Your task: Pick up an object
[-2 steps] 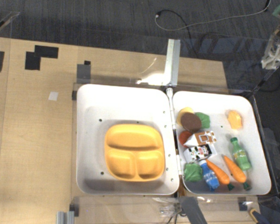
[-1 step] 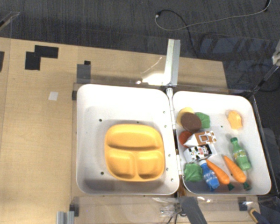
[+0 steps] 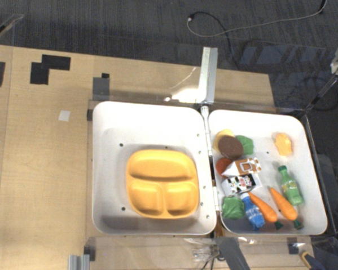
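The right bin (image 3: 264,126) holds several small items. A brown round piece (image 3: 230,145) lies at its upper left beside a green piece (image 3: 246,144) and a yellow piece (image 3: 223,134). A white printed carton (image 3: 241,174) sits in the middle, with a red piece (image 3: 222,165) to its left. Two orange carrots (image 3: 263,207) (image 3: 284,204), a blue bottle (image 3: 253,213) and a green leafy piece (image 3: 232,207) lie along the near side. A green bottle (image 3: 289,185) lies at the right, and a small yellow-orange item (image 3: 283,143) at the upper right.
The left bin (image 3: 112,133) carries a yellow divided tray (image 3: 162,182) in its middle. A metal post (image 3: 209,74) stands behind the seam between the bins. A black cable (image 3: 220,24) runs over the dark floor beyond the bench.
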Robot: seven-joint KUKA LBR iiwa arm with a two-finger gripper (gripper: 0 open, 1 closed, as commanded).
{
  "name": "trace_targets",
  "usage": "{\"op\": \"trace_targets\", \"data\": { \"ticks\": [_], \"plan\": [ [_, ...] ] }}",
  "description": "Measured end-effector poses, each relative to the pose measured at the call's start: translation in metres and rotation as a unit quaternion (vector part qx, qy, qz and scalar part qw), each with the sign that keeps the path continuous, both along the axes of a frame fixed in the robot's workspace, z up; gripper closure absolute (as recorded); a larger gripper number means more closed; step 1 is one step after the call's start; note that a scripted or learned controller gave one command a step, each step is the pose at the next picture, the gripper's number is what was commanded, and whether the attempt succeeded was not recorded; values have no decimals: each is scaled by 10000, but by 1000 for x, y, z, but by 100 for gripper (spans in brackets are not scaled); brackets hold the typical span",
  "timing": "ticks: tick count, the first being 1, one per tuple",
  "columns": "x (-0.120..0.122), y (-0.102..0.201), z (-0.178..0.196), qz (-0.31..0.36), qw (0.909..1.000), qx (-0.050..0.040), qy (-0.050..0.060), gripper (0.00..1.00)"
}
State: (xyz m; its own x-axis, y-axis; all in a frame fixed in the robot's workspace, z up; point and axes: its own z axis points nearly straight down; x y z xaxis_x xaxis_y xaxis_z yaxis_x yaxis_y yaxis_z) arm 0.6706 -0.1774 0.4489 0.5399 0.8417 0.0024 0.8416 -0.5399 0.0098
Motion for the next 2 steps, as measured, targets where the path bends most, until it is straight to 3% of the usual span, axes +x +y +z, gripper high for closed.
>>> {"op": "trace_targets", "data": {
  "ticks": [1,2],
  "plan": [
    [0,0,0,2,10000,0,2,0],
    [-1,53,-13,653,9979,10,32,0]
  ]
}}
